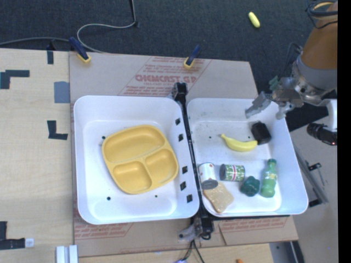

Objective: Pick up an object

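Observation:
The right bin (pixel 285 201) holds a yellow banana (pixel 239 142), a black block (pixel 261 132), a green bottle (pixel 268 178), a teal lump (pixel 250 186), a green-labelled can (pixel 232 172), a silver can (pixel 207 174) and a brown slice of bread (pixel 218 198). My gripper (pixel 269 108) hangs over the far right part of this bin, just above and behind the black block. Its two fingers are spread open with nothing between them.
The left bin (pixel 88 201) holds a yellow divided plate (pixel 140 158). Two yellow clamps (pixel 82 53) (pixel 192 58) pin the cardboard behind the bins. A black divider (pixel 185 147) runs between the bins. A small yellow object (pixel 253 19) lies on the dark floor.

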Motion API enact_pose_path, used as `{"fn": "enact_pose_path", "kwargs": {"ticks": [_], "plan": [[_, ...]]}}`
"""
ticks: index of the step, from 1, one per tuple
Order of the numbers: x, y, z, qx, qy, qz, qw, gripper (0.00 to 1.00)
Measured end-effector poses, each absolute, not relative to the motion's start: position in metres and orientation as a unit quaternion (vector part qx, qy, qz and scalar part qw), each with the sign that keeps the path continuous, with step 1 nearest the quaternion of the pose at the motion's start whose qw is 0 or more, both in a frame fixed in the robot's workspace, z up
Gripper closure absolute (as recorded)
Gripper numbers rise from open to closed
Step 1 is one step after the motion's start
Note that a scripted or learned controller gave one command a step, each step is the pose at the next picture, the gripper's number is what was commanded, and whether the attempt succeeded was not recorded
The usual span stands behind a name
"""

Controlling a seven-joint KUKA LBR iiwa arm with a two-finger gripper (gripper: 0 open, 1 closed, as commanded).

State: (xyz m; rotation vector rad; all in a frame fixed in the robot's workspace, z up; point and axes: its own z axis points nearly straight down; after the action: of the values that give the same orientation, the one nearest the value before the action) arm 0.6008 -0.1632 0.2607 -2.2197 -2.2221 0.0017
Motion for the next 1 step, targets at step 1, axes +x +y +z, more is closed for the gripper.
{"fn": "enact_pose_path", "kwargs": {"ticks": [1], "plan": [[0.6577, -0.1355, 0.1526, -0.707, -0.708, 0.0011, 0.002, 0.0]]}}
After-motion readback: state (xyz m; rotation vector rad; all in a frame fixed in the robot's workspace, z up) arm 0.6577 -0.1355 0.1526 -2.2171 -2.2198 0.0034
